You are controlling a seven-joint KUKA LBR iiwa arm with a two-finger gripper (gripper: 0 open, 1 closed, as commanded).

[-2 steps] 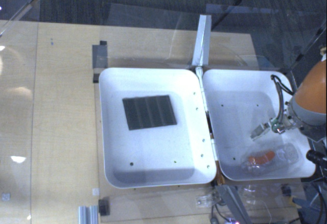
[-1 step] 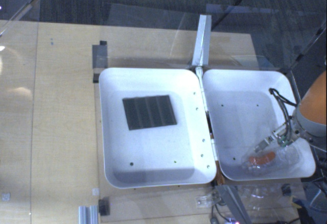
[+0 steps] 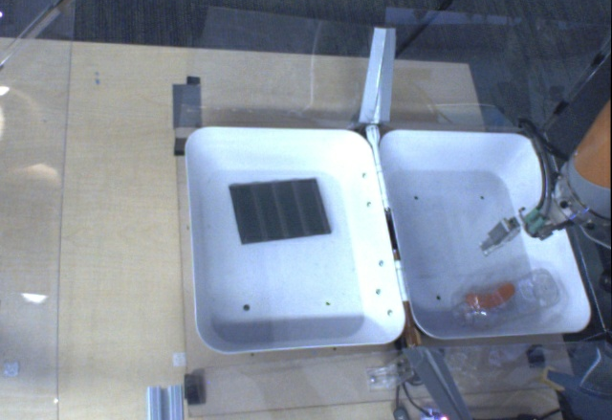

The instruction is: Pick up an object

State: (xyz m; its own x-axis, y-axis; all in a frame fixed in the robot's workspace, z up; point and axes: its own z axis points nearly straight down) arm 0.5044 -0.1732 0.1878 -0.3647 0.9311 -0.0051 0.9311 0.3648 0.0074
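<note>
1 clear bottle (image 3: 502,297) | 1 dark grille (image 3: 280,210) | 2 white bins (image 3: 287,332)

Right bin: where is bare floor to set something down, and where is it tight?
In the right bin, the floor is bare from the far wall down to its left side. It is crowded near the front right, where the clear bottle lies with the gripper just above it.

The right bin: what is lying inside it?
Inside the right bin lies a clear plastic bottle with something orange inside, near the front wall. The gripper hangs above it. What the orange thing is cannot be told.
</note>
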